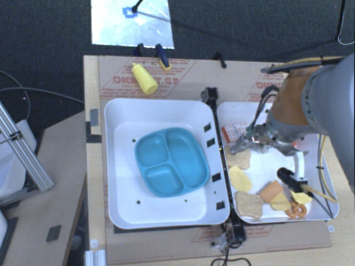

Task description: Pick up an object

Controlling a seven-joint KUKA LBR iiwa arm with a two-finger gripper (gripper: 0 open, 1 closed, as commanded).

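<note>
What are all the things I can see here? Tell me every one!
white bins: 2, white, side by side on the bench
divided plate: 1, light blue, in the left bin
yellow bottle: 1, yellow, on the cardboard behind the left bin
red-and-white packet: 1, right bin, far left corner
pale yellow pieces: 2, right bin, beside the divider
beige slice: 1, right bin, near edge
orange block: 1, right bin, near edge
pretzel: 1, orange-brown, right bin, near corner
arm: 1, grey and orange, over the right bin
gripper: 1, metal, low over the right bin
</note>
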